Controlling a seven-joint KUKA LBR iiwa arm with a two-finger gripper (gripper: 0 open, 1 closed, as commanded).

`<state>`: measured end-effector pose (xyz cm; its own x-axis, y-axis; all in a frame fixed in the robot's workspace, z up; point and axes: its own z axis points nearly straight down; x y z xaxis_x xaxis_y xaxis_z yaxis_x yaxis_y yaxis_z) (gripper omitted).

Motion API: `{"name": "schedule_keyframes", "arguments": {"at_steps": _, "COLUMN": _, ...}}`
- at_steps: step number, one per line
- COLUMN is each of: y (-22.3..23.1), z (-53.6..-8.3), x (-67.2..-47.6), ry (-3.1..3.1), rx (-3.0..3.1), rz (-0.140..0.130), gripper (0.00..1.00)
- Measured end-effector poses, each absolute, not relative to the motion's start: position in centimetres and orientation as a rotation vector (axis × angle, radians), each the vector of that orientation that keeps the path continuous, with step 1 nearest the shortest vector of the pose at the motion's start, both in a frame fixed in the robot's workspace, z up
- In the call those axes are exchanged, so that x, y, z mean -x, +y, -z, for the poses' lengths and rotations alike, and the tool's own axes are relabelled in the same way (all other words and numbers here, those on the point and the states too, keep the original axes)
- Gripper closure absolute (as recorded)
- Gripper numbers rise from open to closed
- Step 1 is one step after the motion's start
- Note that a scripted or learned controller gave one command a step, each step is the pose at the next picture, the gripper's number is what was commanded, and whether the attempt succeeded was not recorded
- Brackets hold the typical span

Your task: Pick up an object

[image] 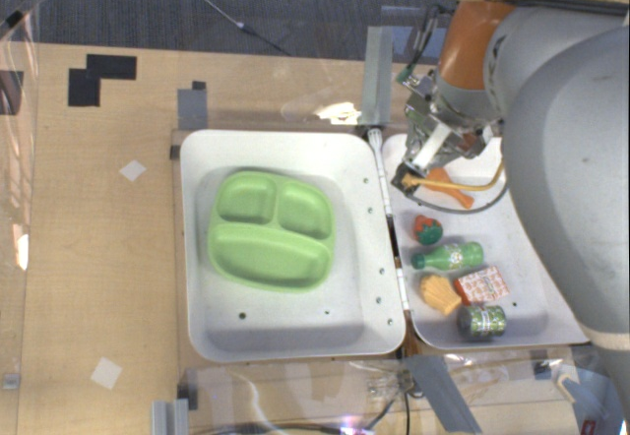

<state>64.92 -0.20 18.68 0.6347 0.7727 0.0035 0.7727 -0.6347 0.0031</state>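
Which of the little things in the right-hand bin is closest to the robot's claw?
The orange carrot-like piece, lying just under the gripper at the bin's far end. The strawberry, green bottle, red packet and can lie farther towards the front.

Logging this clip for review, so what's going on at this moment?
A grey robot arm reaches in over the right bin, with its gripper low at the bin's upper left, right by an orange carrot-like piece. Nothing is visibly lifted. A small tomato, a green bottle, a red packet, a yellow item and a green can lie below it. The left bin holds a green divided tray.
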Motion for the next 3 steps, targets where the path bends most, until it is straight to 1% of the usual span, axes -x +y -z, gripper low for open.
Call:
{"name": "schedule_keyframes", "arguments": {"at_steps": 1, "y": -6.6, "z": -18.5, "x": -61.4, "ry": 1.198, "rx": -2.904, "rz": -0.002, "gripper": 1.0}}
{"name": "schedule_keyframes", "arguments": {"at_steps": 2, "y": -1.0, "z": -19.3, "x": -65.2, "ry": 0.623, "rx": -3.079, "rz": -0.002, "gripper": 1.0}}
{"name": "schedule_keyframes", "arguments": {"at_steps": 3, "y": -7.1, "z": -18.5, "x": -61.5, "ry": 0.435, "rx": -3.112, "rz": 0.0, "gripper": 1.0}}
